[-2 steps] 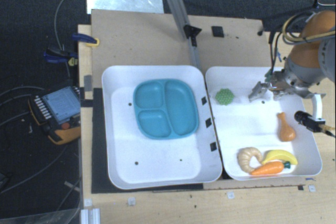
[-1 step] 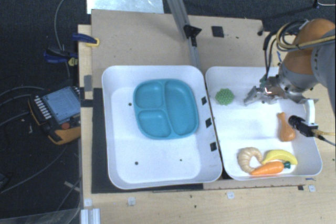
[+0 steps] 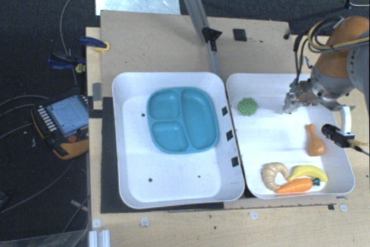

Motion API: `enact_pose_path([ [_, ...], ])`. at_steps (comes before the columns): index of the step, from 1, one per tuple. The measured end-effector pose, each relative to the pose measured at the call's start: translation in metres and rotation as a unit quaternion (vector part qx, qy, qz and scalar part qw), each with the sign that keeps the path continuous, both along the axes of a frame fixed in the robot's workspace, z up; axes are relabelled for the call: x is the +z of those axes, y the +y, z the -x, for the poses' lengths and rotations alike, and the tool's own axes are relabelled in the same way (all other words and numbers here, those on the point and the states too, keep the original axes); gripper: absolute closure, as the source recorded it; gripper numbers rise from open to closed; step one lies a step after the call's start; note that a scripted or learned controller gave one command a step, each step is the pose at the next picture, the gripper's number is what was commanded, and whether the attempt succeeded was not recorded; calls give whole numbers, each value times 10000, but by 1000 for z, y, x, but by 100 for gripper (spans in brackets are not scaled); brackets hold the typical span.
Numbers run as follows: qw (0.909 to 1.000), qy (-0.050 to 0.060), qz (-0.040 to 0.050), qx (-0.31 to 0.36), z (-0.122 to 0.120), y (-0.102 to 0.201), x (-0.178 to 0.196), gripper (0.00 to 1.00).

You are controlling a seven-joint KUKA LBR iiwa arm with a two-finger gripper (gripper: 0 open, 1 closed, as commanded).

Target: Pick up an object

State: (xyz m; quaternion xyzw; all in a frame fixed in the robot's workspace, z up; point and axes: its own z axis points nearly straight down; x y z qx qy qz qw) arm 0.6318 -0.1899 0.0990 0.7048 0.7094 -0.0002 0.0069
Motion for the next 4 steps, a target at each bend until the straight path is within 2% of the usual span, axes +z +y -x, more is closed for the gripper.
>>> enact_pose_path([
  [1, 10000, 12, -45, -1, 0, 10, 52, 100],
  [3, 10000, 7, -37, 3, -5, -4, 147, 100],
  [4, 10000, 43, -56, 18, 3, 49, 134, 100],
])
